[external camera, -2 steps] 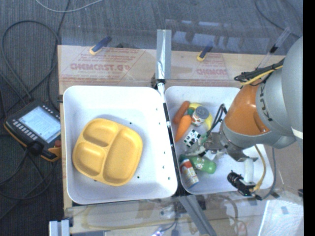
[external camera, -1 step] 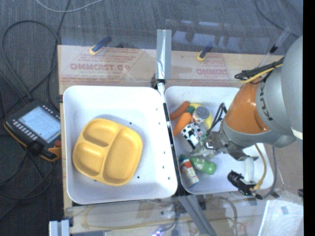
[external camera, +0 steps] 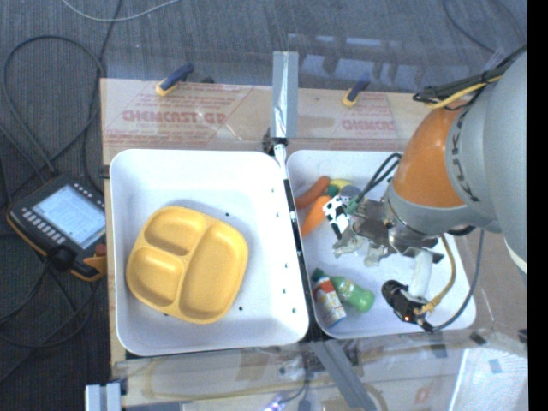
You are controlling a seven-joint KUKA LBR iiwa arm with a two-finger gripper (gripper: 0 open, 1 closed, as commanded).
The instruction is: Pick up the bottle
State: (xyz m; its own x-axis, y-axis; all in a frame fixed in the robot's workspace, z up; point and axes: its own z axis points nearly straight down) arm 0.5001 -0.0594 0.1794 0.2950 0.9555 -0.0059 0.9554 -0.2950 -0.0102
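Looming over the right bin, the grey-and-orange arm hangs its gripper above the bin floor, whether the jaws are released or clenched I cannot tell, while the green bottle lies on its side near the front-left corner, beside carrots, and a yellow tray sits in the left bin.
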